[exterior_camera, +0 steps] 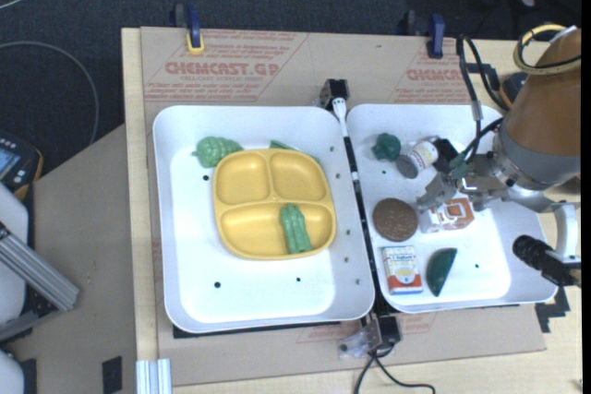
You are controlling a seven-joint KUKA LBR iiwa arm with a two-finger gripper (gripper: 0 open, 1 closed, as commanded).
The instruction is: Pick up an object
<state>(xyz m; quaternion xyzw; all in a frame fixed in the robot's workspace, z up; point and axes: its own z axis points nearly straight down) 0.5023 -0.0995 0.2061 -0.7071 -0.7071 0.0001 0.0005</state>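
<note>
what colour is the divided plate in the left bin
Yellow; the divided plate shows clearly in the camera view.

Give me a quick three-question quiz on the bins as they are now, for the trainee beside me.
1. True or false: the yellow divided plate lies in the left bin.
2. What lies in the plate's lower compartment: A) a brown disc, B) a green pickle-shaped piece, C) a small carton?
3. Which bin is the tool over?

Key:
1. True.
2. B, the green piece.
3. The right bin, near the brown disc.
</note>
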